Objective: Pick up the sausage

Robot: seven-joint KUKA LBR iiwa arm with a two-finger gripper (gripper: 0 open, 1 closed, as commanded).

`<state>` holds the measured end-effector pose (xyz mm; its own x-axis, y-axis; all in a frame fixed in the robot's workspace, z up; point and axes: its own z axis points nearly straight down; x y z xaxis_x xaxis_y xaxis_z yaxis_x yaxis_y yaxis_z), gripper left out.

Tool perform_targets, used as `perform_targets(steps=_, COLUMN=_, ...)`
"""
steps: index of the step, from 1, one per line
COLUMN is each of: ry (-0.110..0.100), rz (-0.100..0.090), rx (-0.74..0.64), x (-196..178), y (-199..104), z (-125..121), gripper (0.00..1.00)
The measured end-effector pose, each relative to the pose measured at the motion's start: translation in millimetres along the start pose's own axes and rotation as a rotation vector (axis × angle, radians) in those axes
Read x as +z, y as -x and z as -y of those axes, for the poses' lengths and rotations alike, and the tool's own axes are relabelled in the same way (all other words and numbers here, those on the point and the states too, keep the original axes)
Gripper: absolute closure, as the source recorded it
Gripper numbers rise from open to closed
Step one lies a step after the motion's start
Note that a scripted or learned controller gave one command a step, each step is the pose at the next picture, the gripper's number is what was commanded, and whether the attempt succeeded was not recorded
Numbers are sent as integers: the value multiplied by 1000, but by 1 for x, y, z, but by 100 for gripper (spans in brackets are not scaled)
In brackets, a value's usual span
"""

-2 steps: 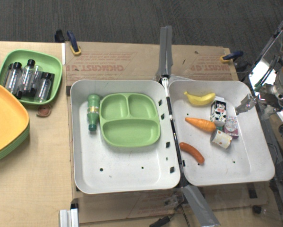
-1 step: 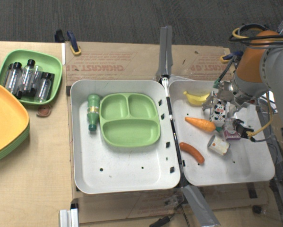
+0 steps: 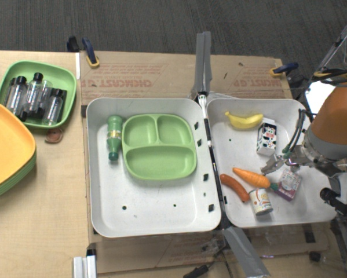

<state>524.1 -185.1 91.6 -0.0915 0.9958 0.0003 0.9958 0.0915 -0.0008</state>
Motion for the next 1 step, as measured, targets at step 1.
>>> perform_targets(steps=1, ry=0, rz=1, rx=14, x=-114, y=-46, z=-3, gripper=0)
